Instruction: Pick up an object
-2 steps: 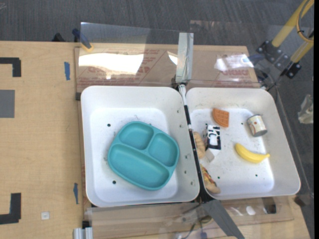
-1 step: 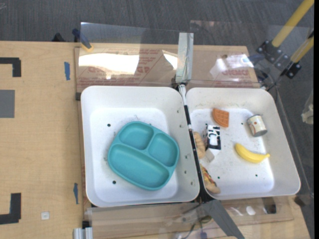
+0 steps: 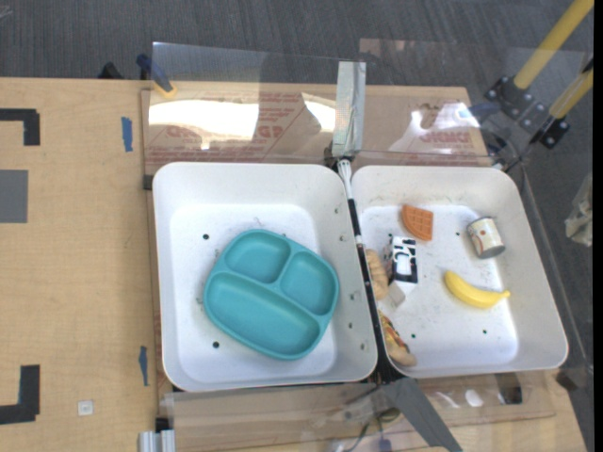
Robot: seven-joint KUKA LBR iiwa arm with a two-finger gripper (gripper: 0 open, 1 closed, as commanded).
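How the gripper stands cannot be told. The things it could pick lie in the two shallow white bins.

The right white bin [image 3: 532, 342] holds most of them. A yellow plastic banana [image 3: 476, 291] lies on the bin floor right of the middle, curved, with its ends pointing up-left and right. Just above it, apart from it, a short silver metal can [image 3: 485, 237] lies on its side. Left of the can sits an orange waffle-patterned wedge [image 3: 417, 222]. Below the wedge is a small black-and-white printed box [image 3: 404, 259], with a pale grey little block [image 3: 397, 295] close under it. A tan bread-like piece [image 3: 377, 271] leans against the bin's left wall, just beside the box. Farther down the same wall, near the front corner, lies a tan toy food piece with red and yellow bits [image 3: 399, 343]; what it is cannot be made out.

The left white bin [image 3: 179, 215] holds one thing: a teal plastic divided plate [image 3: 271, 293] with three compartments, lying flat and turned at a slant, right of the bin's middle.

The two bins touch along their inner walls. They sit on a tan wooden bench [image 3: 75, 252] marked with black shapes and bits of blue tape [image 3: 126, 133]. Clear plastic panels [image 3: 245, 92] stand behind the bins, and yellow poles with a black clamp [image 3: 539, 59] rise at the upper right.
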